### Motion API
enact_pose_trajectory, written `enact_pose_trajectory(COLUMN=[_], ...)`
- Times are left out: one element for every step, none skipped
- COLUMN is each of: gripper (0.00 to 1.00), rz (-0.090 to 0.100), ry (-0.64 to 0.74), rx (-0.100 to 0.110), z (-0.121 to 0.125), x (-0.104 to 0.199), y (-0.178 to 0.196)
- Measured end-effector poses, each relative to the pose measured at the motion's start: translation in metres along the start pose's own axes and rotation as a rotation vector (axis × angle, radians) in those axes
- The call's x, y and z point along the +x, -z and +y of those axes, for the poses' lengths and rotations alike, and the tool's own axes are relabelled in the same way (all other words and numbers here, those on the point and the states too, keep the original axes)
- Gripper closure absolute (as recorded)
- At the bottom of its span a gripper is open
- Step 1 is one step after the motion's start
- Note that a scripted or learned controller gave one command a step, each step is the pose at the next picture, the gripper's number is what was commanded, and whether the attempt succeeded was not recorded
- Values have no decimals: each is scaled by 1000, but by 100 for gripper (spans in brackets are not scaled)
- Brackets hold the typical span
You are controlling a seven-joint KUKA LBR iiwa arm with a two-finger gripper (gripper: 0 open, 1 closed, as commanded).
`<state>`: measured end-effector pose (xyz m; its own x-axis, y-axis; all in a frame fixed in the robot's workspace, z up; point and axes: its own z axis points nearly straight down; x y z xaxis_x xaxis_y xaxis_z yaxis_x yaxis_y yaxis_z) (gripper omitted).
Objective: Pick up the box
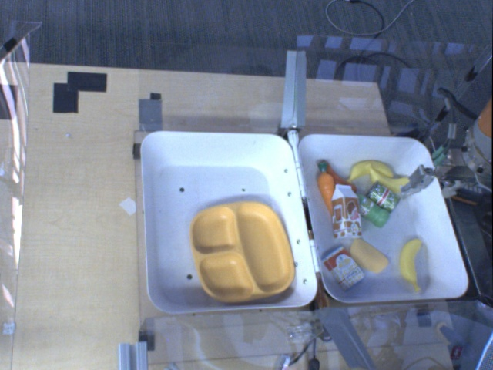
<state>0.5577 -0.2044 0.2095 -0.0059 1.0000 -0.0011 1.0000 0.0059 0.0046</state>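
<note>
Item: small upright-printed carton box, white with red and brown panels [347,216], lying flat in the right white bin [454,280], left of centre. Not held; nothing grips it.

Adjacent: orange carrot with green top [326,183], touching or just beside the box's upper left edge. Green can with red-and-white label [379,200], just beside the box's right edge. Pale yellow bread-like lump [369,256], just below the box. Second small carton, red and white [342,269], below and left, near the bin's wall. Yellow pepper-like piece [371,172] above the can. Yellow banana [413,263], well apart at lower right.

Gripper: grey two-finger gripper [420,179] at the bin's upper right, near the can, apart from the box. Fingers: blurred; spread or pressed together, cannot tell.

Handling note: the box is hemmed by carrot and can, so a descent over its middle with fingers across the short sides, top and bottom ends possibly freer, seems best; centre well to avoid catching the can.

Other: left white bin [162,284] holds a yellow three-compartment plastic tray [242,250].
</note>
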Motion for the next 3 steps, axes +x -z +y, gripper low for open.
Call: enact_pose_trajectory(gripper=[0, 0, 0], rz=[0, 1, 1], ry=[3, 32, -190], rx=[-9, -8, -10], z=[-8, 50, -31], x=[63, 108, 111], y=[-120, -121, -119])
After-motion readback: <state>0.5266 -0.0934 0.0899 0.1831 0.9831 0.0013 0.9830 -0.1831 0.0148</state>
